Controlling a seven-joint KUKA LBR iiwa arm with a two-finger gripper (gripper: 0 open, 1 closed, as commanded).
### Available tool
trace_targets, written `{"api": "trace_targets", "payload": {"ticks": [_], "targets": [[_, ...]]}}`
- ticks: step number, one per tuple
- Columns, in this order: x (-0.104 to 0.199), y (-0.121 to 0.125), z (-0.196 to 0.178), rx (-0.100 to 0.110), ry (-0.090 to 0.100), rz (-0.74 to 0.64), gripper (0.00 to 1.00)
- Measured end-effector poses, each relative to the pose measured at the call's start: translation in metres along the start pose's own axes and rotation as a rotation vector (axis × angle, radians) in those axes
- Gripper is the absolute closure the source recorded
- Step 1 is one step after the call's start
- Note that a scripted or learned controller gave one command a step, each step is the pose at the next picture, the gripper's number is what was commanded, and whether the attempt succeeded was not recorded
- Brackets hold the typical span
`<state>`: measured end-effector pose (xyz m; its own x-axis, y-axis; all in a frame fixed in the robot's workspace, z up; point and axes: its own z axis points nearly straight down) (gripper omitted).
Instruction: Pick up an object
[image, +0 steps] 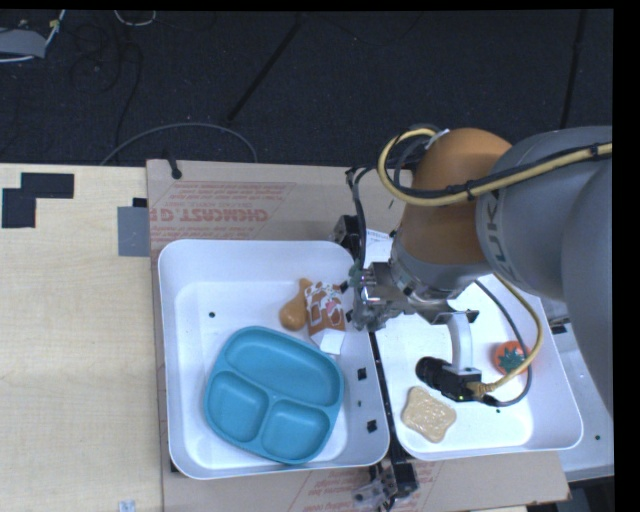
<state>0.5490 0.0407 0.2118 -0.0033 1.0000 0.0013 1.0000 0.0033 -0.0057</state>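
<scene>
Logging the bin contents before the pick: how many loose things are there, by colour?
Blue: 1, divided plate
Brown: 1, patterned toy
Tan: 1, toast-like piece
Orange: 1, small round thing
Total: 4

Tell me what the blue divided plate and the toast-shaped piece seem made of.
Blue divided plate: likely moulded plastic, satin finish; uniform colour, rounded ridges. Toast-shaped piece: perhaps toy plastic or foam, matte; pale flat face, darker rim, unclear.
</scene>
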Motion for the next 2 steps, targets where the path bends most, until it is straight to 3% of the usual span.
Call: {"api": "trace_targets", "payload": {"ticks": [1, 2], "targets": [[0.0430, -0.0039, -0.0097, -0.003, 0.000, -0.001, 1.00], [0.0417, -0.0039, -0.0094, -0.002, -0.001, 0.002, 0.00]]}}
